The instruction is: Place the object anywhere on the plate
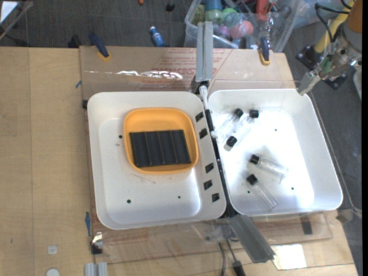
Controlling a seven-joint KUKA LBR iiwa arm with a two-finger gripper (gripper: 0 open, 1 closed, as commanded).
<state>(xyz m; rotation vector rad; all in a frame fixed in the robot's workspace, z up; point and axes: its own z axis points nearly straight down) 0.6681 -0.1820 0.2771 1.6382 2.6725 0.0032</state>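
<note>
**Vials in right bin, plate in left**

Five clear black-capped vials (265, 165) lie in the right bin (322, 154), right of the one orange plate (161, 138); long axes mixed, mostly diagonal. Gripper (328, 71) above the bin's far corner

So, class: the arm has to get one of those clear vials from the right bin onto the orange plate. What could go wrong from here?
1. The vials are clear against the white right bin, so a grasp may miss.
2. Several lie close together near the bin's top left, so the gripper, now at the bin's far corner, might nudge a neighbour.
3. The orange plate carries a dark ribbed insert; a round vial could roll.
</note>
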